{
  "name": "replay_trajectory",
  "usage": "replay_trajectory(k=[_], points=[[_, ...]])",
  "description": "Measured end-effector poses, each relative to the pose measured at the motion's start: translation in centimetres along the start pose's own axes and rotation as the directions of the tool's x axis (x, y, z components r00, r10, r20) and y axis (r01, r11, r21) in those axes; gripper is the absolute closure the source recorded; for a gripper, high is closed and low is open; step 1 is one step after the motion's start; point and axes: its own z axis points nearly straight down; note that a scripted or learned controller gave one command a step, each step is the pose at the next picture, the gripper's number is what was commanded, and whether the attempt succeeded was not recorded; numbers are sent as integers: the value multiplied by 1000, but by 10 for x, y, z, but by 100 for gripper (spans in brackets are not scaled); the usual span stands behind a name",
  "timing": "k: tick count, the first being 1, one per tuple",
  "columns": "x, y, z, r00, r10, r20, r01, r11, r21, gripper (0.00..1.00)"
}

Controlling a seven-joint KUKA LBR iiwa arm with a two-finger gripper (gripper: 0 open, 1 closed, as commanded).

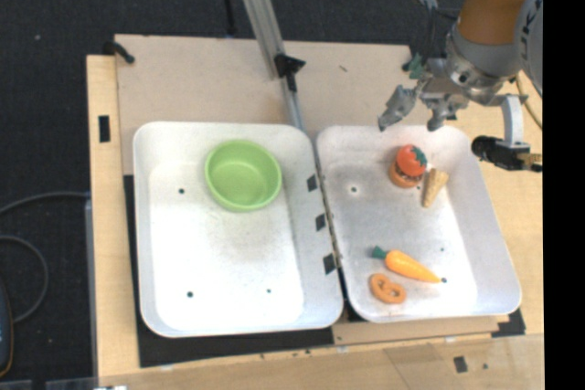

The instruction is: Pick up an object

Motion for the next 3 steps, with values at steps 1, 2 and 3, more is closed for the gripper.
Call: replay_trajectory(k=[1,2,3], points=[[0,0,0,1000,0,1,0,1000,0,0],[1,5,61,1000,0,2,0,1000,6,0],[-2,-4,121,1000,4,2,-4,1000,7,0]])
